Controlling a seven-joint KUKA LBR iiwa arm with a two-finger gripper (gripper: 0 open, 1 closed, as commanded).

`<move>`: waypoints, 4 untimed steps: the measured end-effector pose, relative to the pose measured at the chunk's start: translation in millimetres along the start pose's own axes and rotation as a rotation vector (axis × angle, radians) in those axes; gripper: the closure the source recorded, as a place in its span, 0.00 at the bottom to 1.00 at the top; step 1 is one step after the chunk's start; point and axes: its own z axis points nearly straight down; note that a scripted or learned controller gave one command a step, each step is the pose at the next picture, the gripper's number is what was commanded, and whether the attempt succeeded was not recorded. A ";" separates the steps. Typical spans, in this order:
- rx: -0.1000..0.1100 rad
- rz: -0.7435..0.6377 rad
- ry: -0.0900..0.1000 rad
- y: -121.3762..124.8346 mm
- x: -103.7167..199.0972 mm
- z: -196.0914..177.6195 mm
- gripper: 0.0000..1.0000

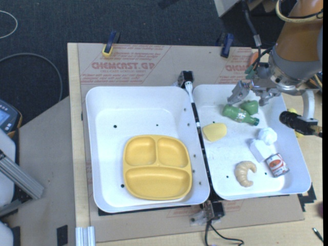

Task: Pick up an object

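You've got the gripper (252, 90) hanging right over the green bottle (240, 114) in the right bin (296, 152), fingers spread, nothing pinched.

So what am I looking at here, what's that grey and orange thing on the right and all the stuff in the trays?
That is a robot arm, seen by one camera above the bench. Its grasping tool hangs over the right bin, just above a green bottle. That bin also has a yellow lemon-like piece, a toy croissant, a white bottle and a small can. The left bin holds a yellow divided plate. I cannot tell whether the tool grips anything.
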 end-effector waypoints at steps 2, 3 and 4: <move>-0.007 -0.001 -0.003 -48.8 4.9 -234.8 1.00; -0.002 0.005 0.000 -121.6 -19.7 -253.0 1.00; 0.015 -0.007 0.003 -108.8 47.6 -116.5 1.00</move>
